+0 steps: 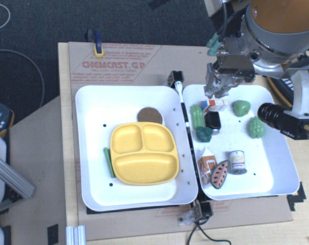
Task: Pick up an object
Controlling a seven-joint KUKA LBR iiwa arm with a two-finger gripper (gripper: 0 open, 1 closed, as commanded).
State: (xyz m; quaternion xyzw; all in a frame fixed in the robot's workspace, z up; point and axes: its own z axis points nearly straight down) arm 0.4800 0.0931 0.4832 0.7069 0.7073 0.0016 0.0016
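A: Gripper position first: it hangs over the far left corner of the right bin, just above a small red-and-white packet.

B: Are its jaws apart or together?

A: Cannot tell; the wrist body hides them from this angle. Nothing shows between them.

B: What sits under it?

A: The packet, a black block just near of it, and a green cylinder to the left, against the bin wall. A dark green lump lies near the cylinder's near end.

B: Which would handle best?

A: The black block, I'd guess. It looks stiff and light, with flat sides, so a pinch across its short width should hold. The packet looks thin and flat and may slip or crumple.

B: And the rest?

A: A small can on its side could roll. Two green pieces lie to the right, well apart from the gripper. The left bin holds a yellow tray and a brown disc.
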